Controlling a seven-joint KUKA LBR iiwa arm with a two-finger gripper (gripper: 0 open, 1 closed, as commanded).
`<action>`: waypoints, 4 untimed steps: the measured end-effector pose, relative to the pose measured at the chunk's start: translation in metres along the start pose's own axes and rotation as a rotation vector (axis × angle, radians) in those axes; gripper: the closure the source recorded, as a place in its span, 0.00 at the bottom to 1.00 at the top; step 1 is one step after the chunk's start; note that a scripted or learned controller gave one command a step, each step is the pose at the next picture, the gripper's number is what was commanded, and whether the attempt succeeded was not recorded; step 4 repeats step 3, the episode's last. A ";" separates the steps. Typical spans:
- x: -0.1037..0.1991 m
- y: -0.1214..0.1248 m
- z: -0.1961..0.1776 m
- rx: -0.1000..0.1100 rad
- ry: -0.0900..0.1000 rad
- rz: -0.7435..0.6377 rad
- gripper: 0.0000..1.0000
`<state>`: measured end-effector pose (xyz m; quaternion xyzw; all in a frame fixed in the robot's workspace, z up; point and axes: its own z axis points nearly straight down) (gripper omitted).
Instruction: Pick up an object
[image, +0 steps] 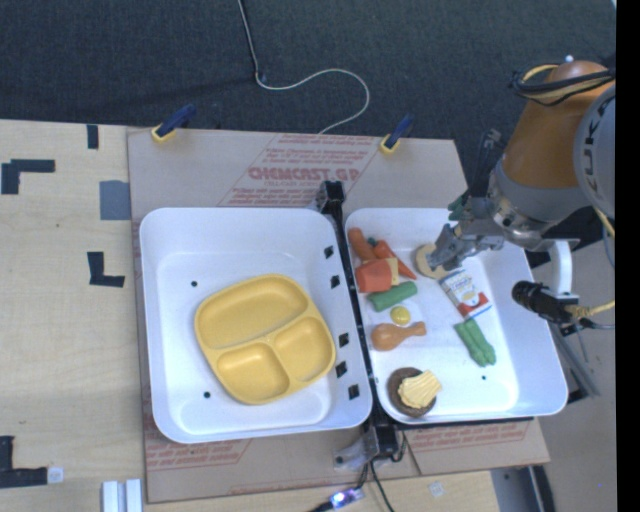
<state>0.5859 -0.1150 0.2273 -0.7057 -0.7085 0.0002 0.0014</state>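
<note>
gripper at 12 o'clock of right bin, over tan disc; finger spread: cannot tell. Yellow 3-section plate in left bin.

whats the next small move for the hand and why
Probably a short drop straight down: the hand hovers over the round tan piece at the right bin's far end, with nothing visibly between its fingers, and the white packet lies just beside.
</note>
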 end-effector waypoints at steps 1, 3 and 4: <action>0.031 -0.046 -0.007 0.001 0.000 0.001 1.00; 0.054 -0.064 -0.006 -0.001 -0.002 0.003 1.00; 0.054 -0.064 -0.006 -0.001 -0.002 0.003 1.00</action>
